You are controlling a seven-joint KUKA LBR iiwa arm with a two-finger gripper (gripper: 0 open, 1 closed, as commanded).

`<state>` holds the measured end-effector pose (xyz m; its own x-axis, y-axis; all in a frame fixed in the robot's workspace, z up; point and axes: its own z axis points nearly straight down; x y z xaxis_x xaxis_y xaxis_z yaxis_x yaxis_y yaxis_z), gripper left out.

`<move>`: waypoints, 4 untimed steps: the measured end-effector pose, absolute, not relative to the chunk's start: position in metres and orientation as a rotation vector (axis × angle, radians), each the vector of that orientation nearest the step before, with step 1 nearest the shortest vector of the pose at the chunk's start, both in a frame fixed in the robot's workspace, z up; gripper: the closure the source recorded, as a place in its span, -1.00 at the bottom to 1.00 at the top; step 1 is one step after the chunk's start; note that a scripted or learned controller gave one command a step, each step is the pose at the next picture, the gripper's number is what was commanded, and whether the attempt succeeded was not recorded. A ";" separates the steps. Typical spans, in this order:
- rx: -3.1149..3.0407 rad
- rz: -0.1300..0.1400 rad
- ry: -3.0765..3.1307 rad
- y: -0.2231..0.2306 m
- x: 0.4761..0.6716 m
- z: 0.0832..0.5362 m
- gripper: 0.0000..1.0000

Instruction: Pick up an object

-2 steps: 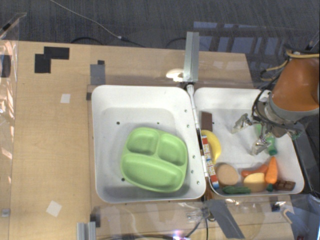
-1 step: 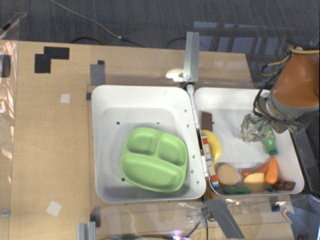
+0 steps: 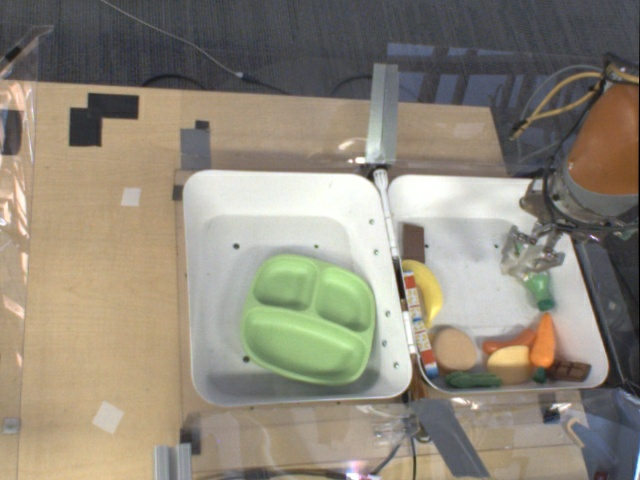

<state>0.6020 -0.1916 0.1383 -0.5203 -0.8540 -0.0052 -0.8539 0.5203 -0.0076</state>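
At the left of the frame the pale wooden worktop [image 3: 100, 298] carries a few black squares near its upper left corner and small bits of tape. Moving right, the left bin [image 3: 215, 218] holds a green divided plate [image 3: 310, 318], lying flat and slightly turned, in the bin's lower middle. A metal divider strip [image 3: 385, 118] runs down between the two bins. In the right bin [image 3: 450, 208], a brown bar [image 3: 412, 239] sits by the left wall, with a banana [image 3: 430, 288] just below it along the same wall. Along the lower edge lie a tan round potato-like thing [image 3: 455, 348], a dark green piece [image 3: 472, 378], a pale yellow piece [image 3: 510, 361], an orange carrot [image 3: 543, 340] standing tilted, and a dark brown block [image 3: 572, 372] in the lower right corner, all crowded close together. Above the carrot, at the right side of the bin, the gripper [image 3: 532, 258] hangs low over the floor of the bin, and a small green object [image 3: 541, 290] sits right at its lower tip; whether the fingers are open, closed or gripping it I cannot tell. The orange band [image 3: 605, 148] of the arm fills the upper right.
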 end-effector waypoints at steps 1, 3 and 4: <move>-1.535 -0.004 2.732 -0.191 0.602 0.138 -1.00; -1.610 -0.010 2.678 -0.201 0.567 0.090 -1.00; -1.605 -0.018 2.669 -0.199 0.571 0.104 1.00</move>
